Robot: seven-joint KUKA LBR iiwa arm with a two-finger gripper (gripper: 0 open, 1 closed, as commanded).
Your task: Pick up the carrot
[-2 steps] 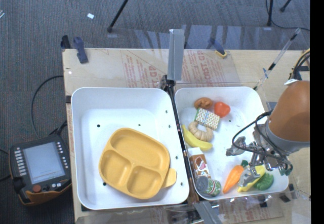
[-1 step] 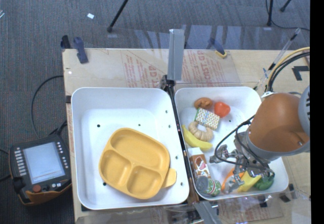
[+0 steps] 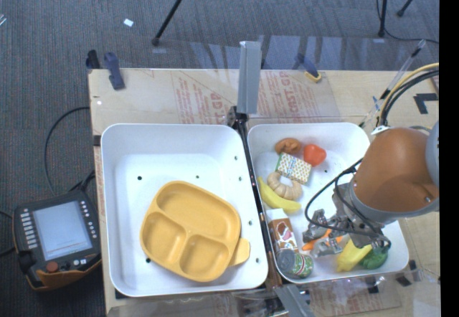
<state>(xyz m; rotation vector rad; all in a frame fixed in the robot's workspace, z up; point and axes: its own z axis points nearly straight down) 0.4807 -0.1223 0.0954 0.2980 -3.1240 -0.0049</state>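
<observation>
Carrot as the target: lies low in the right bin, near the front wall, showing as a thin orange sliver half hidden under the gripper.

Working down from the biggest things: sits on a wooden bench bearing the left bin and the right bin side by side. Reaches in from the right as a grey arm with its orange band bulking over the right bin's near corner. Holds a yellow divided tray in the left bin, well apart from the work. Hangs over the carrot at the arm's tip; cannot tell how far open the gripper is, nor whether it has hold of anything.

Crowded around the target: a small box and a can just beside on the left, a yellow piece and a green piece just beside on the right.

Judged as toy food: probably light, stiff, smooth and a little slippery, tapered, so likely to squirt out of a pinch near the tip. Best taken across the thicker middle, square to its long axis, with care not to catch the neighbours. Little risk of breakage; more risk of nudging it under the can or box.
</observation>
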